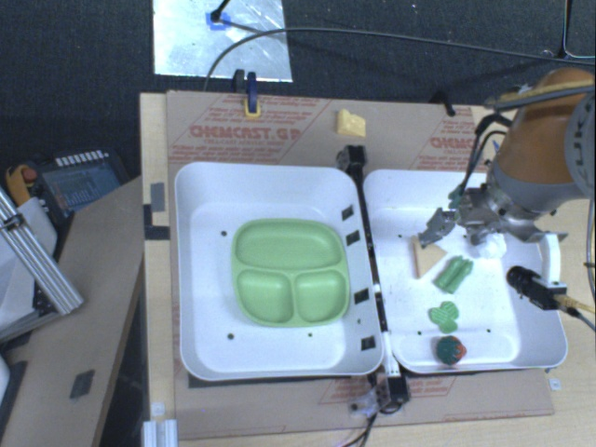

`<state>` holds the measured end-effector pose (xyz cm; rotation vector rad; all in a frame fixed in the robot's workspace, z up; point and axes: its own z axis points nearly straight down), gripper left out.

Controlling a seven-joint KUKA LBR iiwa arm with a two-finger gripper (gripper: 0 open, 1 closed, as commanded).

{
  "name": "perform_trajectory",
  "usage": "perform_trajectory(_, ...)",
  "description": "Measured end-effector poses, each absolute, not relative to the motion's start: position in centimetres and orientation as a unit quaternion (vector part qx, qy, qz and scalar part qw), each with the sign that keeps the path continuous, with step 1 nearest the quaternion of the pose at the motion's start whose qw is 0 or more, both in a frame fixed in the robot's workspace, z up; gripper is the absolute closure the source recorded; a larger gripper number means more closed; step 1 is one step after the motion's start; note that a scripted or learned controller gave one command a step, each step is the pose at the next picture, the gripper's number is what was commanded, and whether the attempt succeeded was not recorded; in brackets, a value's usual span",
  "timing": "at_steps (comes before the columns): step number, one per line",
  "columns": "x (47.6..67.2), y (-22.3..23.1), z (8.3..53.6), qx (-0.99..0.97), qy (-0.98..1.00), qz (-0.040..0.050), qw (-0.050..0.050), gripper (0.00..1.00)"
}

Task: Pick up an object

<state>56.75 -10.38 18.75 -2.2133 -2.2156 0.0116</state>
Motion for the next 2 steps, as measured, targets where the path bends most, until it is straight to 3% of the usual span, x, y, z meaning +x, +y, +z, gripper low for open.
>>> perform_trajectory(1, 57.1, -10.4, 19.4, -0.706, -0.708, -0.0004, 0.0, 0.0)
perform_trajectory(2, 56.8, -10.7, 15.2, -0.707, -0.707, 0.0008, 0.001, 0.0)
